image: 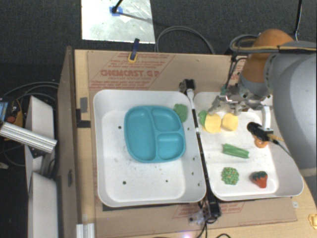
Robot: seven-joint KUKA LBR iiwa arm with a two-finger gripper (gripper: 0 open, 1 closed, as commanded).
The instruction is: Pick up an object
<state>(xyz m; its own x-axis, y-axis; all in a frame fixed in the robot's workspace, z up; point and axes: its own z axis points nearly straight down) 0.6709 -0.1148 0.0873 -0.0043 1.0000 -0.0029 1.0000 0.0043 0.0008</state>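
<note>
My gripper (233, 104) hangs over the far end of the right bin (287, 182), just above two yellow pieces (213, 124) (230, 121) that lie side by side. A small green piece (202, 117) touches the left yellow one. Nearer the front lie a long green pod (235, 151), a round green knobbly piece (229, 175) and a red piece with a green top (259, 179). A small orange piece (261, 143) sits toward the bin's right side. Nothing shows between the gripper's fingers.
The left bin (111, 182) holds a blue divided tray (154, 134) and a green leafy piece (181, 112) against its right wall. The grey arm (292, 98) covers the right bin's far right corner. The ridge between the bins (200, 157) runs front to back.
</note>
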